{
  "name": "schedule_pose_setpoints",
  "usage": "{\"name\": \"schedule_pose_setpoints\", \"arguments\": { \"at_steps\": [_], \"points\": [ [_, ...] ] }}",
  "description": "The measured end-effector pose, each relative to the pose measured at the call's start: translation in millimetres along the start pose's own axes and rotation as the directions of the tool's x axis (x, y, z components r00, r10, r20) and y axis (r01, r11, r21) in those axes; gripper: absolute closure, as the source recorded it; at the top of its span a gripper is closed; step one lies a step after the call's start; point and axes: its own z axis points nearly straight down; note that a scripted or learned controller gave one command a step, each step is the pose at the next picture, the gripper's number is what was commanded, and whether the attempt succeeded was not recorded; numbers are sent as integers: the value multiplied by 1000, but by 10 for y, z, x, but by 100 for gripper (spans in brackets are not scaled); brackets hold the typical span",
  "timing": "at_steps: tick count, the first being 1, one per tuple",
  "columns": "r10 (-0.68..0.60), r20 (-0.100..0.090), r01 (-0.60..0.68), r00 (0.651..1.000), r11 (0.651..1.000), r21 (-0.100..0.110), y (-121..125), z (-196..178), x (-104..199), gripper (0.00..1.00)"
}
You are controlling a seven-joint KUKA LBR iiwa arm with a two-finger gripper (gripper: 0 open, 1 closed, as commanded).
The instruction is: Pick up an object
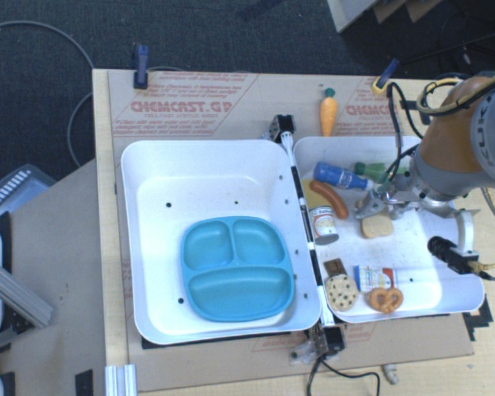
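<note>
Since the gripper [379,207] hovers just above the bread piece [377,227] mid right bin [466,302], seemingly spread and empty, descend straight, avoiding the sausage [329,199].

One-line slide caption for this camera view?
Arm's hand low in the right bin beside a bread piece; blue tray in the left bin.

A blue divided plate [236,268] lies in the left bin [148,221]; an orange carrot [328,114] rests on the bench [190,106].

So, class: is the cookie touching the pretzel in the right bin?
Apart. The camera view shows bare white bin floor between the cookie and the pretzel.
</note>
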Motion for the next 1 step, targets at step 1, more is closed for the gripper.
{"name": "schedule_pose_setpoints", "arguments": {
  "at_steps": [1],
  "points": [
    [-2, -2, 2, 1000, 1000, -2, 459, -912, 852, 100]
  ]
}}
